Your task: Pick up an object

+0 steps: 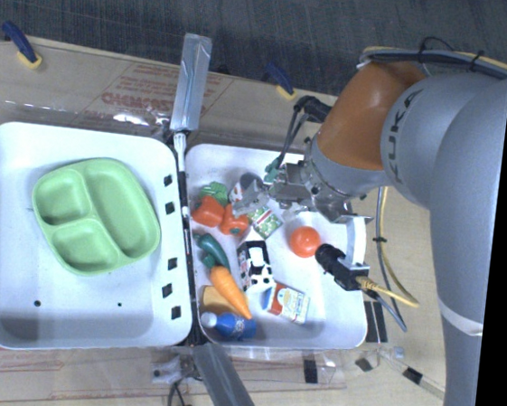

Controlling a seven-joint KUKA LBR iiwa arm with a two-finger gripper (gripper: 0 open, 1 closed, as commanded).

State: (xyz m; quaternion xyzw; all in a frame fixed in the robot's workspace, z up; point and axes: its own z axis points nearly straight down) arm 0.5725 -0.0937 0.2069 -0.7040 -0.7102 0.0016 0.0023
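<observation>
Hovering over the right bin, the gripper, whose state I cannot tell, should take the light, stiff small carton across its flat sides.

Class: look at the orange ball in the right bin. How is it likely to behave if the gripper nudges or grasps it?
The orange ball looks round and smooth, so it would probably roll if nudged. It lies on bare bin floor, so little would stop it. Its curved, glossy surface may slip from two fingers.
</observation>
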